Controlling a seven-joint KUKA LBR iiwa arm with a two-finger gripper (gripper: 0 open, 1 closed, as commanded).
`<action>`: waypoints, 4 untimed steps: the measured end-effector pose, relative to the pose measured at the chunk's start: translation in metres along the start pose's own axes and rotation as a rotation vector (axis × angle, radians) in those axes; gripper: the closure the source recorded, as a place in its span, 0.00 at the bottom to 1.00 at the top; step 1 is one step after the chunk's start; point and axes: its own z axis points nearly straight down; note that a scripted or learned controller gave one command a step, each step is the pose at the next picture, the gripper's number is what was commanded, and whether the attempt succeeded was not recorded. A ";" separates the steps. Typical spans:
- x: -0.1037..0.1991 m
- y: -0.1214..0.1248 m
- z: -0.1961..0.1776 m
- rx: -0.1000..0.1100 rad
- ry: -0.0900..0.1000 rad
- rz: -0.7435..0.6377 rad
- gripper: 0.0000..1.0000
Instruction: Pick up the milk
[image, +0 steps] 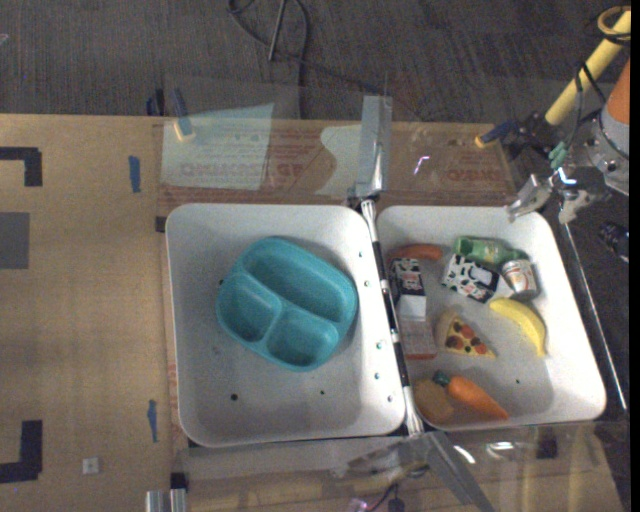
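The gripper (545, 195) hovers over the right bin's (575, 395) far right corner, its grip impossible to tell, likely staged for a descent toward the milk (471, 278) lying near that bin's far edge.

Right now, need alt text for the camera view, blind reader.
The tool hangs over the right bin's far right corner, apart from the cow-patterned milk carton among toy foods including a banana and a carrot. The left bin holds a teal divided plate.

The arm (612, 120) hangs at upper right, jaws spread and pointing down.
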 end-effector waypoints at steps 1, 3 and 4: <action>0.029 -0.010 0.111 -0.003 -0.002 0.140 0.00; 0.070 -0.056 0.126 -0.060 -0.027 0.003 0.00; 0.088 -0.071 0.126 -0.066 -0.034 -0.047 0.00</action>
